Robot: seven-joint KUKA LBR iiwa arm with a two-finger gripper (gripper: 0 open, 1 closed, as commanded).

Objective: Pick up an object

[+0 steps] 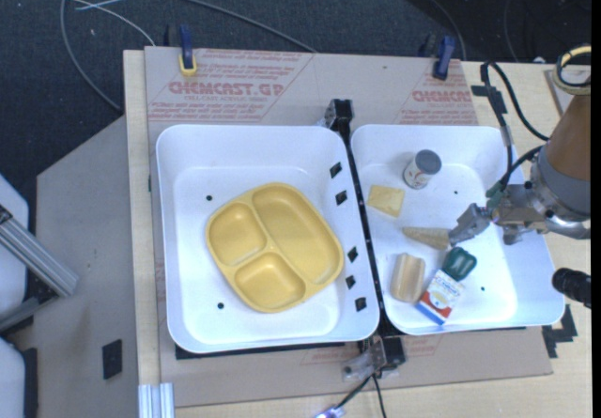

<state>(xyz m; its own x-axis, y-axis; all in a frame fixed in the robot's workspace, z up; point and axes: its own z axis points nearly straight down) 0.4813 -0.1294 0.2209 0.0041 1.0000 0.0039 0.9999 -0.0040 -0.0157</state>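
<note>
The hand (467, 224) is seen low over the right bin (488, 146), above a tan wedge (427, 238); whether it is open or closed cannot be told. Just beside it lie a green block (459, 264) and a red-white-blue box (441, 297). A tan roll (408, 277), a yellow square (386, 200) and an upright can (422, 169) are also held there. The wedge's long axis runs left-right. In the left bin (178, 247), 1 yellow 3-compartment tray (273, 245) is seen.
</note>
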